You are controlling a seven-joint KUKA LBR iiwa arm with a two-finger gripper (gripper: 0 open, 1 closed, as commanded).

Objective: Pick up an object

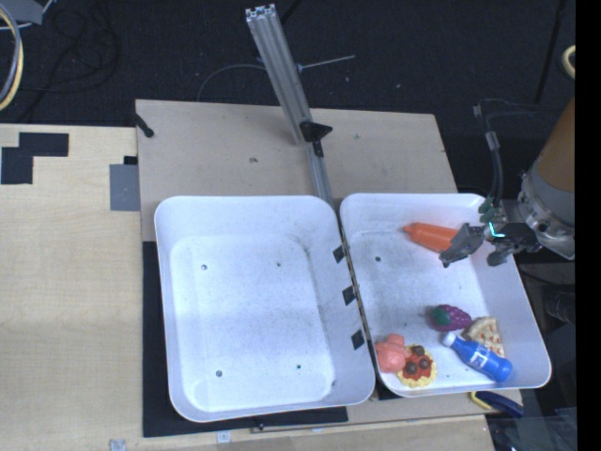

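Note:
My gripper (pixel 479 249) hovers over the right bin's (pixel 507 289) upper right part, open, with nothing between its fingers. Its left finger (pixel 459 246) sits just right of an orange carrot (pixel 431 236) lying near the bin's back wall. Toward the front of this bin lie a purple eggplant-like toy (pixel 449 318), a waffle-patterned wedge (pixel 485 333), a blue bottle (pixel 480 358), a pink toy (pixel 391 352) and a small tart with berries (pixel 417 367).
The left bin (pixel 246 303) stands beside the right one, joined by black clips (pixel 348 295). A slanted aluminium bar (pixel 286 73) rises behind the bins. A yellow and blue thing (pixel 498 402) lies outside the right bin's front corner.

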